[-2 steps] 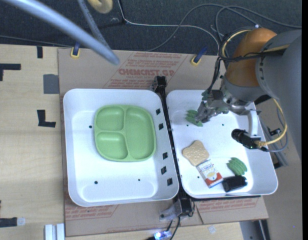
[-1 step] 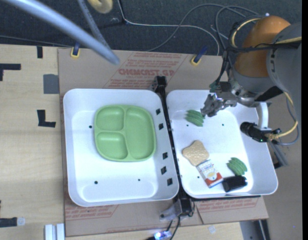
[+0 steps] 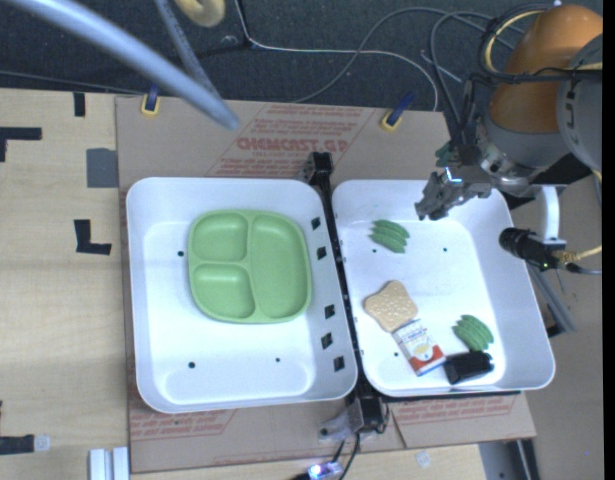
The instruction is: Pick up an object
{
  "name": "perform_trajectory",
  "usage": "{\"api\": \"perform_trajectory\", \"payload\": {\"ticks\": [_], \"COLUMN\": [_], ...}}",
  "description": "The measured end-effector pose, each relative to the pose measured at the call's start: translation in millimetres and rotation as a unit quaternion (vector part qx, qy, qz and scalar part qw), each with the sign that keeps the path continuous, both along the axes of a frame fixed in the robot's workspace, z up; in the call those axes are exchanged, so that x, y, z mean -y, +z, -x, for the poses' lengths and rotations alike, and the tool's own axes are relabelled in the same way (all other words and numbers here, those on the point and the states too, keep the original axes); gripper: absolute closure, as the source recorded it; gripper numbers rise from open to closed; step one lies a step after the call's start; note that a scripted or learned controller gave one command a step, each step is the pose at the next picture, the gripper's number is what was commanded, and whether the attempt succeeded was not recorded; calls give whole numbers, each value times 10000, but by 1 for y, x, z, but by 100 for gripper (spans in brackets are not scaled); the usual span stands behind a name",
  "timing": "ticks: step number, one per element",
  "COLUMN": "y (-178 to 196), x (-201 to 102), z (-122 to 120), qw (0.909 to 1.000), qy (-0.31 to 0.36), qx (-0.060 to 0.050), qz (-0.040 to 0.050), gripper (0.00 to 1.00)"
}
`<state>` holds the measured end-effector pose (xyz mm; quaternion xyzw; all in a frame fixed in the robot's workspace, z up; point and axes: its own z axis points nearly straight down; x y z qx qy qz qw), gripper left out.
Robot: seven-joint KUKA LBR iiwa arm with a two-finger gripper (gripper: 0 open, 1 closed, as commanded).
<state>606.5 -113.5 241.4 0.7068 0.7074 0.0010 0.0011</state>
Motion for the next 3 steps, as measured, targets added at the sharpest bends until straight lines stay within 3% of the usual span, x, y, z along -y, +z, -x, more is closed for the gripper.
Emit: {"api": "perform_trajectory", "payload": {"ticks": [3], "y": [0], "x": [-171], "z": [31], "qw": [10000], "qy": [21], "qx": [-26], "qz": [-1], "gripper": [100]}}
